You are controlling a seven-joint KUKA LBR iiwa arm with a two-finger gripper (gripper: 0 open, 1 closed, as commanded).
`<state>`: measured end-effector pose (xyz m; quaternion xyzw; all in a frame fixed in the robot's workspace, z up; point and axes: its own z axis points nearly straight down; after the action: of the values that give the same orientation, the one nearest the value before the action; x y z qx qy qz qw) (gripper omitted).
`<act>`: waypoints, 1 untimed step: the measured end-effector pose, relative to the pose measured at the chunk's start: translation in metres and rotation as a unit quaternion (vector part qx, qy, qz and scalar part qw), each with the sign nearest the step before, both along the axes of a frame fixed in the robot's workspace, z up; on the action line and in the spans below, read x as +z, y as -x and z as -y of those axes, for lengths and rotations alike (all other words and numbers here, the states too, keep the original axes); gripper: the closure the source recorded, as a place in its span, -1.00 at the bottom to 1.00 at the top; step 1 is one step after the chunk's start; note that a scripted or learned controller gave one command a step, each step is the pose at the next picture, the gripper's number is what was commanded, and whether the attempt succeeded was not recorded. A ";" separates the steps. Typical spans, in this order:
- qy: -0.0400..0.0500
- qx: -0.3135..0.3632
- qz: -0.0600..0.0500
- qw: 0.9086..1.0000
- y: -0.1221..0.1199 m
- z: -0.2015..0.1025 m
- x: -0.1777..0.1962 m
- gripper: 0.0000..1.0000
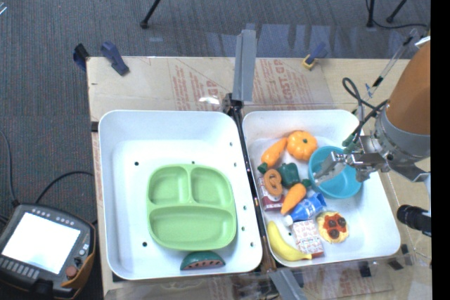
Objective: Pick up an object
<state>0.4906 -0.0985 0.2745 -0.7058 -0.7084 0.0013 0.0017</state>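
My end effector [332,170] over the round blue plastic bowl [337,176].
Its fingers stand a little apart at the bowl's left rim, gripping nothing.

reaches in from the right of the camera view, low over the right-hand bin [391,221]. grey wrist with cables just past that bin's right wall, orange band above it toward the upper right. gripper [332,170] points left, over the middle of the bin's right half. fingers [325,173] spread apart, nothing seen between them.
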 end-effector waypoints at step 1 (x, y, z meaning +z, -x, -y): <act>0.000 -0.106 -0.007 0.994 -0.033 0.003 -0.143 -1.00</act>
<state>0.5233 -0.1018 0.1316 -0.7771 -0.6293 0.0055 0.0068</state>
